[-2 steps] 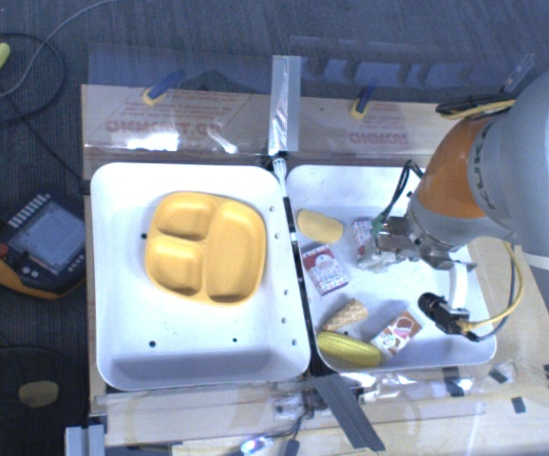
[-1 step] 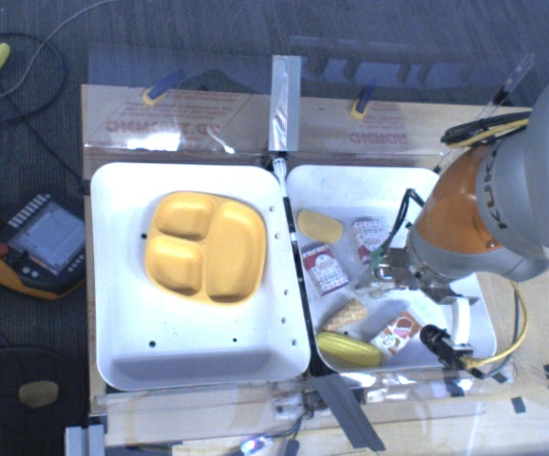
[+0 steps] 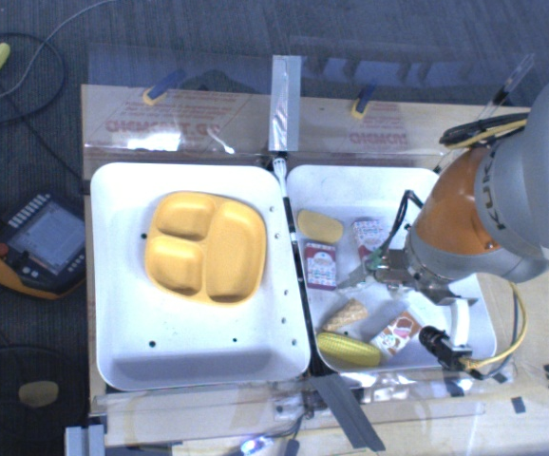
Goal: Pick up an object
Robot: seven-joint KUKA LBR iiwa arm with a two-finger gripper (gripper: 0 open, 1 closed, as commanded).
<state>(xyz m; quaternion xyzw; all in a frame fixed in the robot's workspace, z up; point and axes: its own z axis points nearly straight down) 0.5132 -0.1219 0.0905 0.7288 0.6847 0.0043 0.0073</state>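
Lying far to the end effector's left, a yellow divided tray [image 3: 205,245] sits alone in the left bin [image 3: 123,350], broad and rigid, awkward for two fingers except at its rim. Closer, in the right bin [image 3: 369,180], a red-and-white packet [image 3: 321,265] lies just left of the end effector [image 3: 377,266], flat and light, probably slippery and best pinched across its narrow edges. Up and left rests a yellow sponge-like block [image 3: 320,225], likely soft. Below-left lie a bread roll [image 3: 344,316] and a corn cob [image 3: 349,351], the cob looking rounded and firm, graspable across its middle. A small printed packet [image 3: 369,235] sits just above the end effector, another red pouch [image 3: 395,332] below. Whether it is clenched or released I cannot tell.
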